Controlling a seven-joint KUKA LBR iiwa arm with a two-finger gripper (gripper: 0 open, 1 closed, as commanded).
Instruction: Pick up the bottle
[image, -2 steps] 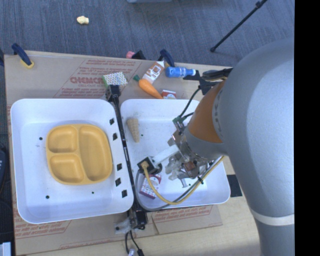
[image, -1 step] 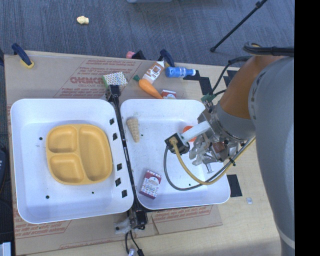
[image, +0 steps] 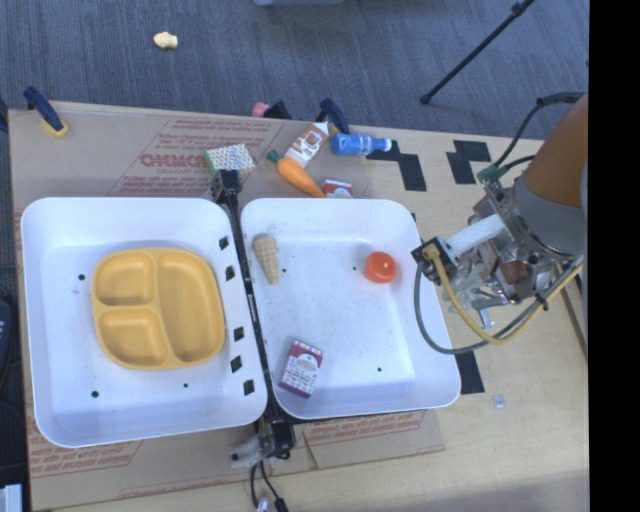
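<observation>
Two white bins (image: 330, 400) sit on a tan surface (image: 520, 460) marked with black tape patches; brown cardboard printed in red lettering (image: 170, 160) lies under them. The left bin holds a mustard-yellow divided plate (image: 158, 307). The right bin holds a beige cone (image: 267, 258), an orange-red ball (image: 379, 267) and a small red-and-white carton (image: 301, 368). Behind the bins lie a blue bottle (image: 358, 145), an orange carrot (image: 298, 177), a white bottle with an orange label (image: 308, 145) and a green-and-white checked packet (image: 230, 158). The floor is dark grey-blue carpet (image: 300, 50).

One fixed camera looks down at a slant on the counter (image: 500, 440) from above, apparently from its near side, taking in both white bins (image: 40, 300) fully.
</observation>
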